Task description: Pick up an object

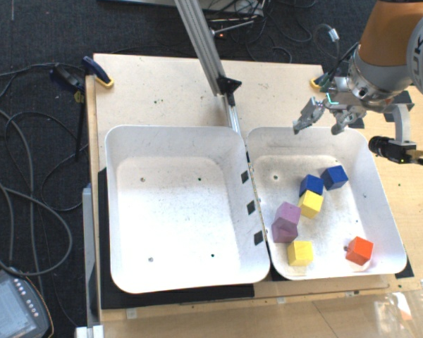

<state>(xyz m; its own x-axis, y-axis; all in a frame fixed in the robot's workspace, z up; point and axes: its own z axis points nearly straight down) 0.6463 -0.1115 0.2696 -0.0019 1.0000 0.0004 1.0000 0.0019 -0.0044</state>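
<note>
The grey arm with its orange band point(391, 20) reaches in from the right, and its two-finger gripper point(324, 122) hangs above the far edge of the right-hand shallow white plastic bin point(381, 189). The two fingers point(307, 117) stand apart, with nothing between them.

All the objects lie in that right bin. Two small blue cubes sit toward the far side: one blue cube point(335, 177) is further right, and the other blue cube point(311, 185) is just left of it and a little nearer. A yellow cube point(311, 204) touches the near side of that second blue cube. Left of it and nearer lies a purple block point(286, 222) (it looks tilted, one corner raised). A second yellow cube point(300, 253) rests just nearer than the purple block, close to the bin's near rim. An orange-red cube point(359, 250) sits apart from the others at the near right corner.

The gripper is well apart from every block, the closest being the right-hand blue cube.

The left-hand shallow white bin point(120, 189) lies beside the right one, their rims meeting at the middle. A slanted grey metal pole point(201, 37) runs from the far side down to where the bins meet.
</note>
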